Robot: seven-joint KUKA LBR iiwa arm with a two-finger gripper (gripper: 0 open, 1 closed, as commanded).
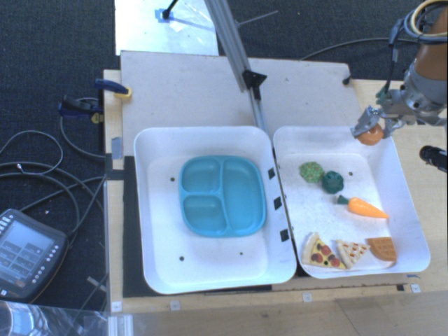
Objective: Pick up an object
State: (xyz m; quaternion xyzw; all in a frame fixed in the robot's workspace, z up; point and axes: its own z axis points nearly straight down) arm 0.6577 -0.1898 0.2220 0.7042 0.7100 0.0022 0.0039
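- The grey arm with its orange band comes in from the right, and its two-finger gripper [372,127] hangs over the far right corner of the right-hand shallow white bin [409,208].
- A small round orange ball-like object [370,136] sits between the metal fingertips, which are closed in against it; it looks raised above the bin's rim, though the slanted view makes its height hard to judge.
- Lying on the floor of the same bin: a knobbly light green lump [311,171] and, just beside it to the right, a darker teal-green round lump [332,181].
- Near those, toward the front, a toy orange carrot with a green top [362,207] lies on its side, tip pointing right.
- Along the bin's near edge sit three flat pieces in a row: a pizza slice with red toppings [322,251], a pale wedge with a lattice pattern [352,251], and a brown waffle-like piece [382,248].
- All of these lie well apart from the gripper; nothing crowds it.
- The left-hand shallow white bin [157,208] holds a light blue plastic tray with three compartments [222,195].
- A slanting metal pole [231,37] crosses the board behind the bins, ending at the seam between them.
- Off the bench at left lie black cables [42,173] and a grey handheld control pad [24,252].
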